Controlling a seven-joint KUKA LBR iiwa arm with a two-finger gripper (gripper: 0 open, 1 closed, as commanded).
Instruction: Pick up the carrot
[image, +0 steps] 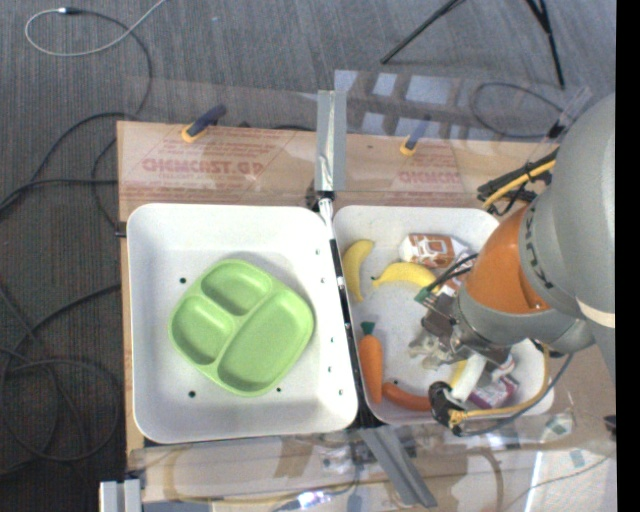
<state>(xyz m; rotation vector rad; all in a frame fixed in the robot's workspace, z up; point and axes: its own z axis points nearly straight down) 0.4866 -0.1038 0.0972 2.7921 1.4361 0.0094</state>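
Carrot (371, 366): lies flat in the right bin (520, 405), close along its left wall toward the near left corner. Long axis runs roughly parallel to that wall; green-topped end points to the far edge, tip to the near edge. Red pepper (404, 397) lies just beside its tip. Gripper (437, 345): hangs over the bin's middle, apart from the carrot; finger opening cannot be told.
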